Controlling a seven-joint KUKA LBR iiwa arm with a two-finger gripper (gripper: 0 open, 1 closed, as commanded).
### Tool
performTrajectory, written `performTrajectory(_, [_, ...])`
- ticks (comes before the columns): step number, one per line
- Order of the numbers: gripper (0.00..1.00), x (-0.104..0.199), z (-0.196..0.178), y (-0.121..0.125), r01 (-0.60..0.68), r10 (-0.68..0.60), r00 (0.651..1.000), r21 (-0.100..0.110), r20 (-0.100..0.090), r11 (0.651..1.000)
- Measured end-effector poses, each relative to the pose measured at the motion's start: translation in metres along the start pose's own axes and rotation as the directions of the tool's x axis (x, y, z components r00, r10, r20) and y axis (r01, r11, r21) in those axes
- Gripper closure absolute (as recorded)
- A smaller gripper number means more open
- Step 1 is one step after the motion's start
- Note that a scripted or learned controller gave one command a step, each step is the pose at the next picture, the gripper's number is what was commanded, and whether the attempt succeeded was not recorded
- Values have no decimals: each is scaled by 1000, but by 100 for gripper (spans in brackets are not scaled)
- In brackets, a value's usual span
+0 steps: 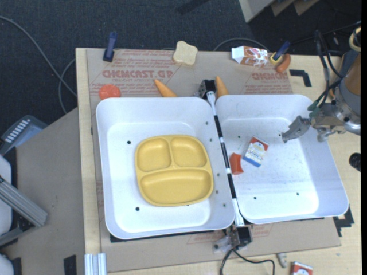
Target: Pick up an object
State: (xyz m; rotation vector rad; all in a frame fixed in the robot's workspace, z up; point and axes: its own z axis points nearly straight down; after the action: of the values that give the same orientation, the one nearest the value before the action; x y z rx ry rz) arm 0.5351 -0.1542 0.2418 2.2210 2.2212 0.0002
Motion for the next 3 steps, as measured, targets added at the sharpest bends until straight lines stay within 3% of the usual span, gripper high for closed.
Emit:
performTrajectory(1, [0, 58, 157, 41, 1, -1, 1000, -1, 0, 1000])
performTrajectory(2, [0, 1, 132, 104, 0, 0, 1000, -1, 1, 1000])
performTrajectory(3, [0, 35, 158, 80, 1, -1, 1000, 3, -1, 1000])
